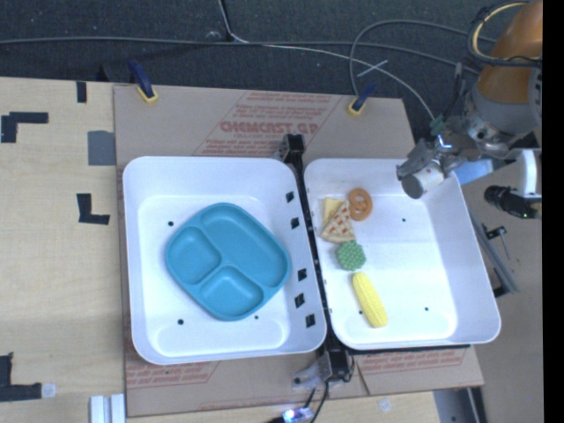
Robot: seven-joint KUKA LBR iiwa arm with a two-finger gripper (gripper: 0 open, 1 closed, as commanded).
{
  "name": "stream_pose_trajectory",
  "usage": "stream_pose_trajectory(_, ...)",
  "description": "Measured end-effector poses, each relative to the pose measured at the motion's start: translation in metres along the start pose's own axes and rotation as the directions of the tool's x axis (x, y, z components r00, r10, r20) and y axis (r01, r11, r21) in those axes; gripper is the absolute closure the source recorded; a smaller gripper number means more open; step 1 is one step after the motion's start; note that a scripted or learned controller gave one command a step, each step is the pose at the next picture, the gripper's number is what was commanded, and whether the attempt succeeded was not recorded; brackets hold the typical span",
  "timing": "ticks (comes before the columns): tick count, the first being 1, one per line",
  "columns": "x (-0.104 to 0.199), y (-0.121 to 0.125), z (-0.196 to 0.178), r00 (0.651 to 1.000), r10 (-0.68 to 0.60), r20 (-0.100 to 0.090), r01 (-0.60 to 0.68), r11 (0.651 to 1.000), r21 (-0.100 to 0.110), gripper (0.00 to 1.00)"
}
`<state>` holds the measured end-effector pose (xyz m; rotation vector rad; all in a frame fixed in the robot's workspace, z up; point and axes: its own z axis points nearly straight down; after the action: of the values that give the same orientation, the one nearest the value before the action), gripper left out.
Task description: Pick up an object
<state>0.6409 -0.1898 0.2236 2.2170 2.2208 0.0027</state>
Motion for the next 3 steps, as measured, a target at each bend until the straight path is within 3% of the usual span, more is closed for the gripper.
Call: stream_pose_trajectory(3,0.16,-0.002,0.001,1.0,-0.003,-0.002,0.003,1.0,0.007,1.0)
